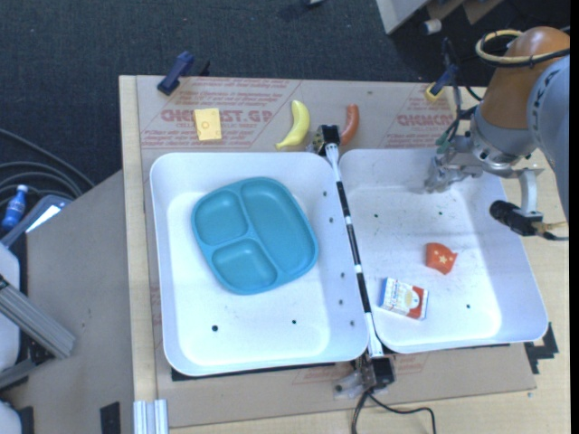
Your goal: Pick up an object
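Red strawberry (441,258), white-flecked, lying loose.

So the gripper (441,177) is hanging over the upper part of the right bin (507,324), near the frame's upper right. Lower down in that bin a small red object (441,257) is sitting just above a little red-and-white box (402,297). A blue divided plate (254,233) is lying in the left bin (181,333), and a toy banana (294,125) is resting above it on the bench.
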`<action>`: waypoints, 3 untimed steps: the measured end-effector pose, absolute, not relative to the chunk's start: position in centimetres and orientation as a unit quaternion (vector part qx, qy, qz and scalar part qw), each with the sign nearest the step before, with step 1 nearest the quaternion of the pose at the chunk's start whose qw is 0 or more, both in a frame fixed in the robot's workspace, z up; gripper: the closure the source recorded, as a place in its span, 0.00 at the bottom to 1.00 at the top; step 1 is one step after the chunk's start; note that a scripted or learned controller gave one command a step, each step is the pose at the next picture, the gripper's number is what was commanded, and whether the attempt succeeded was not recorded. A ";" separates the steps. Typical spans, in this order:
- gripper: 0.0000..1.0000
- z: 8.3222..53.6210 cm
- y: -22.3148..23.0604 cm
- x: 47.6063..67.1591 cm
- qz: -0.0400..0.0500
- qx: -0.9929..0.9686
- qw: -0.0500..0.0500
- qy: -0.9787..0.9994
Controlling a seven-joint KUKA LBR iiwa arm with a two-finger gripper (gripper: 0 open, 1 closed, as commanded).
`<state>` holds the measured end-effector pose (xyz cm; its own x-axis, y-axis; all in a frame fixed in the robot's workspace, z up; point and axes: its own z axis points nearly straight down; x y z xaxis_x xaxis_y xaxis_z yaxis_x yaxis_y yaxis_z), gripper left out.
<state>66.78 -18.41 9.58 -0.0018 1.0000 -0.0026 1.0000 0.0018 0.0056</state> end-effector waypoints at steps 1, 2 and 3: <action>0.00 9.6 -18.4 66.8 0.001 0.706 0.003 0.708; 0.00 8.5 -20.7 62.8 0.000 0.707 -0.001 0.707; 0.00 8.5 -16.6 66.0 0.001 0.707 0.001 0.707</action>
<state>65.99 -16.56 8.50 -0.0010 1.0000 0.0003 1.0000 0.0010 0.0027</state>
